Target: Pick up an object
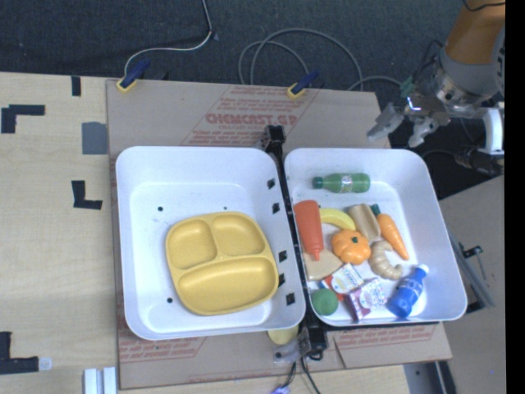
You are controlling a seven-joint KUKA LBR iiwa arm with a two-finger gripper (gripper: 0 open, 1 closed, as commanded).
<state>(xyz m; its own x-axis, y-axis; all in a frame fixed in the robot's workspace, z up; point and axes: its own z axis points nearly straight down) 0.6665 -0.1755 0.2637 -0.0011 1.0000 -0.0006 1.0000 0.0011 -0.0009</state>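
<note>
Yellow divided plate [221, 263] in left bin [135, 220]; cardboard [238, 117] beneath.

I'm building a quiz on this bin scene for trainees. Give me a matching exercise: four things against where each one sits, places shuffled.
Things:
1. green bottle
2. blue bottle
3. yellow divided plate
4. gripper

Places:
A. left bin
B. near corner of the right bin
C. above the bench, beyond the right bin's far edge
D. far end of the right bin, lying on its side

Pairs: 1-D, 2-B, 3-A, 4-C
</note>
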